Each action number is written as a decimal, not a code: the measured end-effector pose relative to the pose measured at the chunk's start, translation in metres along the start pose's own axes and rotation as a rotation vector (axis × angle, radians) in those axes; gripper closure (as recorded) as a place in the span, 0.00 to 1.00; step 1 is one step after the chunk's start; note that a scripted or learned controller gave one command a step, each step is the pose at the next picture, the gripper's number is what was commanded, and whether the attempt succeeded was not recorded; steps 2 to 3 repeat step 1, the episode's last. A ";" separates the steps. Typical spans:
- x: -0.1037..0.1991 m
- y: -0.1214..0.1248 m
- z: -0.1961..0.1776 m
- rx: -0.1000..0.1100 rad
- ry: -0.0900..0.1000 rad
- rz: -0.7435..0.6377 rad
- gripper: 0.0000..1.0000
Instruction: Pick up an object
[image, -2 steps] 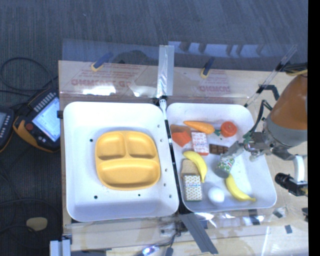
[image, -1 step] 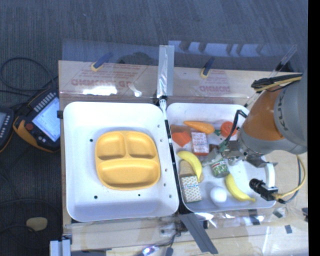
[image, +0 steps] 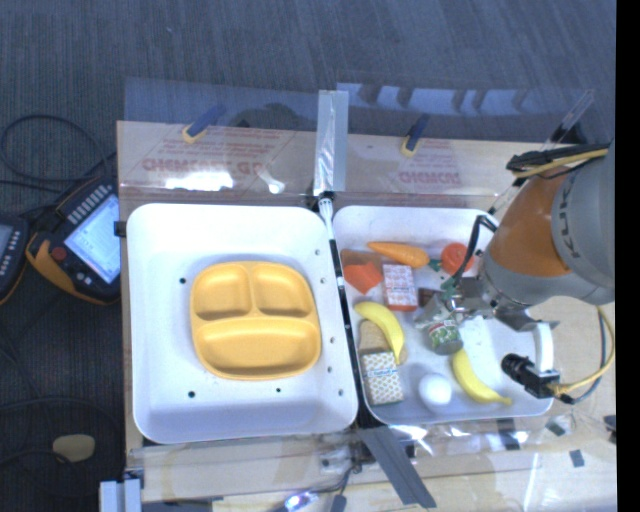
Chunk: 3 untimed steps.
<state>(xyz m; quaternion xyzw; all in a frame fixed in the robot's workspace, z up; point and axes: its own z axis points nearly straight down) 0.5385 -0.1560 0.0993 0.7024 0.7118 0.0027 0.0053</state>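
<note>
Crowding the right bin (image: 520, 215) is a jumble of toy food, and that is where the arm (image: 560, 235) works. A carrot (image: 398, 253) lies across the upper part of the bin, with a red, tomato-like piece (image: 456, 257) just beside its right tip. Below the carrot sit an orange-red block (image: 362, 276) against the left wall and a small white and red carton (image: 399, 286) next to it. One banana (image: 384, 327) curves down the left middle, touching a patterned box (image: 381, 377) below it. A white ball (image: 434, 389) rests near the bottom edge, and a second banana (image: 472, 378) lies just to its right, toward the lower right corner.

Filling the middle of the left bin (image: 150, 300) is a yellow divided tray (image: 255, 318). At the far left of the frame, off the bench, a handheld pendant with a lit screen (image: 85, 245) lies on the dark carpet with cables running from it.

From the right edge the arm comes in, its orange band above the wrist in the upper right, and bends down into the right bin. The gripper (image: 447, 310) is low among the objects in the middle of the bin, between the carton and the second banana. A small greenish-grey object (image: 443, 336) sits right at its tip; it is too blurred to name. I cannot tell whether the claw is spread or pressed together, nor whether it has hold of that object.
</note>
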 end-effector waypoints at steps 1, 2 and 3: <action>0.097 0.004 -0.131 0.014 0.002 0.036 1.00; 0.097 0.004 -0.131 0.014 0.002 0.036 1.00; 0.097 0.004 -0.131 0.014 0.002 0.036 1.00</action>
